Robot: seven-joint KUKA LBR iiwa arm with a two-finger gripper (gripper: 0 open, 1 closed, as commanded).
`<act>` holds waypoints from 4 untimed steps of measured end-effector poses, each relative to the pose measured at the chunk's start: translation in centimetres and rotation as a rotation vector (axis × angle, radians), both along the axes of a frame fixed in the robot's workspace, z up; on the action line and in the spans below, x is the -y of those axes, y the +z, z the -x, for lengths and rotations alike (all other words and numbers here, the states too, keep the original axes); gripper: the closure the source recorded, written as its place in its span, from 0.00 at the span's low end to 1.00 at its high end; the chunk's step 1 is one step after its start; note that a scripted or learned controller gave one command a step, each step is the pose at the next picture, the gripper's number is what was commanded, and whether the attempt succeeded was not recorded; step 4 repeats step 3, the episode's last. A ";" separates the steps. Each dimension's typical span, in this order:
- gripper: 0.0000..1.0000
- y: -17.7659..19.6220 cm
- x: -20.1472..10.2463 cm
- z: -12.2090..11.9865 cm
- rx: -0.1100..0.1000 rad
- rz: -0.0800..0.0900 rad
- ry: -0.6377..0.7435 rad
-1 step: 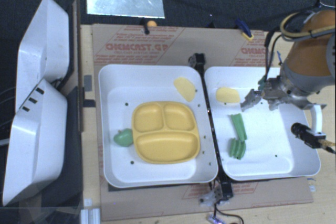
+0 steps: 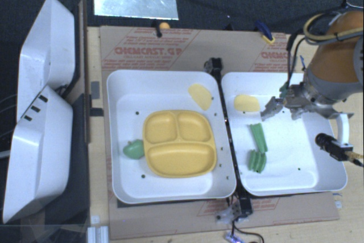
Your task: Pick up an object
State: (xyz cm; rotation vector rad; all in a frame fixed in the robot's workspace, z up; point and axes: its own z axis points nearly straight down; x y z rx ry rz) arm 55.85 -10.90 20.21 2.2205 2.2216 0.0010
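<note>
My arm (image 2: 341,48) runs off the right edge, and my pincer (image 2: 272,108) is blurred (fingers unreadable).

Bench (image 2: 170,42) — two white bins (image 2: 131,88)

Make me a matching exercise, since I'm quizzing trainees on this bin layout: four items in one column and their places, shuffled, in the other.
Items:
1. divided yellow plate
2. green round piece
3. green bean pods
4. gripper

Places:
A. middle of the right bin
B. centre of the left bin
C. just right of the yellow piece in the right bin
D. at the plate's left edge

Pairs: 1-B, 2-D, 3-A, 4-C
</note>
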 end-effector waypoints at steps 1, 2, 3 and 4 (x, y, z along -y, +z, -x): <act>0.00 0.0 0.0 0.0 0.000 0.000 0.000; 0.00 0.0 0.0 0.0 0.000 0.000 0.000; 0.00 0.0 0.0 0.0 0.000 0.000 0.000; 0.00 0.0 0.0 0.0 0.000 0.000 0.000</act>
